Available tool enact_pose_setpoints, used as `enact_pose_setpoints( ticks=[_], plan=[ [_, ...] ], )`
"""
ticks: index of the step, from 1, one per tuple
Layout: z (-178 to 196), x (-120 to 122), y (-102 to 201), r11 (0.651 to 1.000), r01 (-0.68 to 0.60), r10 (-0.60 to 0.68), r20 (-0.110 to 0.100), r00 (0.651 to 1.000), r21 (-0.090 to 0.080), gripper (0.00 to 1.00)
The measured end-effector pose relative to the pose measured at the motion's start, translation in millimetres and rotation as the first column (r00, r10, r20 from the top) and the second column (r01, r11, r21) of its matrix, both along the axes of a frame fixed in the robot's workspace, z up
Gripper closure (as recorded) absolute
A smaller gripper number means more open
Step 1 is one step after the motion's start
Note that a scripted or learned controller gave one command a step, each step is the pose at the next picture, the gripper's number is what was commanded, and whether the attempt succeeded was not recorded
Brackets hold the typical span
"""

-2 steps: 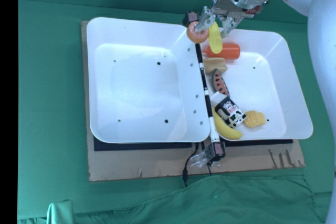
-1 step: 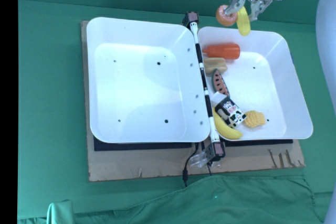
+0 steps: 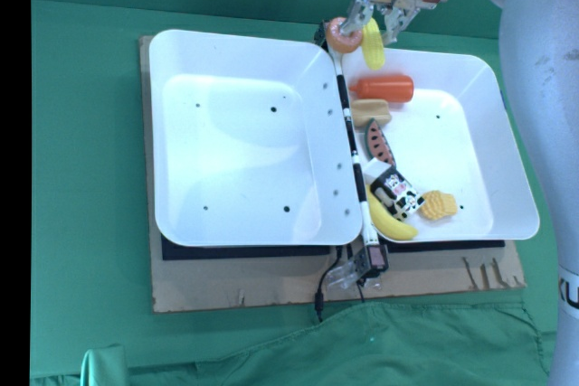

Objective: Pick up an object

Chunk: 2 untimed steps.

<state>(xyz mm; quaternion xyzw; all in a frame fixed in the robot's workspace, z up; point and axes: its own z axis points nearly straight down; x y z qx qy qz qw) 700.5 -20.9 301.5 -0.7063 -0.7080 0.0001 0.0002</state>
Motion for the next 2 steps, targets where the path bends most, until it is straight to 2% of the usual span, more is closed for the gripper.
enact_pose_setpoints(
  ticks=[1, 2],
  plan=[
    [1.1, -39.5, 24.8, 1.0, 0.003, -0.003, 0.001, 1.0, -0.001, 1.0],
    [1.9, -94.1, 58.5, 1.0, 0.002, -0.002, 0.0, 1.0, 0.001, 1.0]
  ],
)
